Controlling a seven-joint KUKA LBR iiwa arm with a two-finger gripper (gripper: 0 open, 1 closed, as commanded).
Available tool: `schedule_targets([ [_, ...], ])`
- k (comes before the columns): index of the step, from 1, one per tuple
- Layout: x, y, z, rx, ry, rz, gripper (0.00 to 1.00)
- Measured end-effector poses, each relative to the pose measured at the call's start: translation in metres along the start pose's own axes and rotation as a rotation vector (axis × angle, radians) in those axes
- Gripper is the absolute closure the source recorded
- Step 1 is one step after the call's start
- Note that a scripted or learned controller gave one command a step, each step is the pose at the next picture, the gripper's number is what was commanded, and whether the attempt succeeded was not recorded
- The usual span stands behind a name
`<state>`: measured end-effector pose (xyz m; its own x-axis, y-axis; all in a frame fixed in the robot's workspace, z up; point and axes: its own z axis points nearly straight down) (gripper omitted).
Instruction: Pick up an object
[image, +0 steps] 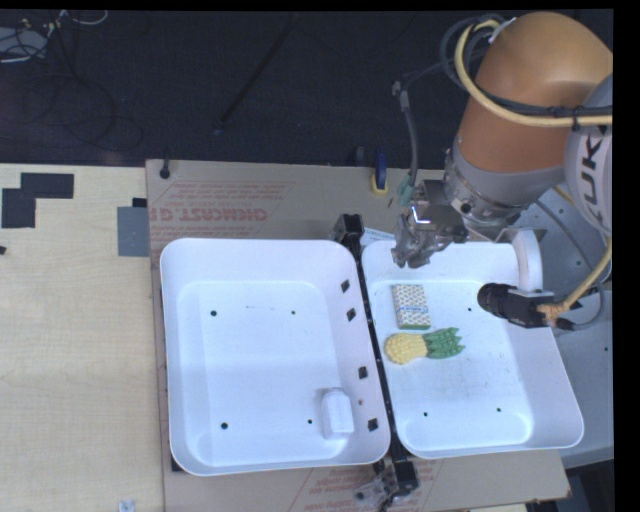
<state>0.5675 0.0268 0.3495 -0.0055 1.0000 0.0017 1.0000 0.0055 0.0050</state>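
Camera view: the arm (535, 95) is seen at two o'clock, its gripper (412, 250) poised over the right bin (520, 415); the fingers' state cannot be told. A toy pineapple (422, 346) lies mid-bin, a patterned block (410, 305) just beside it at twelve o'clock. A white block (336, 411) sits at five o'clock in the left bin (200, 330).

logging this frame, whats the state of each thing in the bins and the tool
toy pineapple: lying on its side in the right bin, untouched
patterned block: lying flat in the right bin, just above the pineapple
white block: resting in the left bin, near its lower right corner
tool: above the right bin's top edge, holding nothing
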Motion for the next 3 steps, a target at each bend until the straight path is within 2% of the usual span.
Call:
schedule_targets([
  [1,-0.035,-0.053,0.046,0.015,-0.003,0.01,1.0],
  [2,-0.055,-0.095,0.057,0.012,-0.002,0.009,1.0],
  [3,0.008,-0.091,-0.014,0.003,0.0,-0.001,1.0],
])
